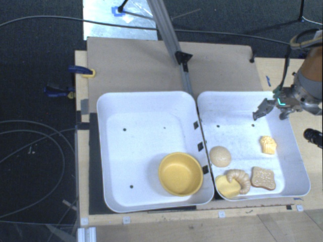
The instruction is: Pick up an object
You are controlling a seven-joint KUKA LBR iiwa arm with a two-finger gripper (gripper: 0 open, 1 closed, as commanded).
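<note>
Dark carpet with looping cables surrounds your tan board surface (136, 64), and from the overhead camera you're looking down on two shallow white bins side by side. Your left white bin (116, 135) holds a round yellow plastic bowl (180, 173) near its front right corner. Your right white bin (237, 115) carries the rest: a round beige bun (220, 156) near the dividing wall, a pale curled croissant (239, 179) lying on a yellow wedge (227, 186) at the front, a brown toast slice (263, 178) just beside them, and a small yellow ridged piece (268, 145) further back. Your grey claw (273, 110) hangs over the right bin's back right area, fingers spread, nothing between them, well apart from every item.
</note>
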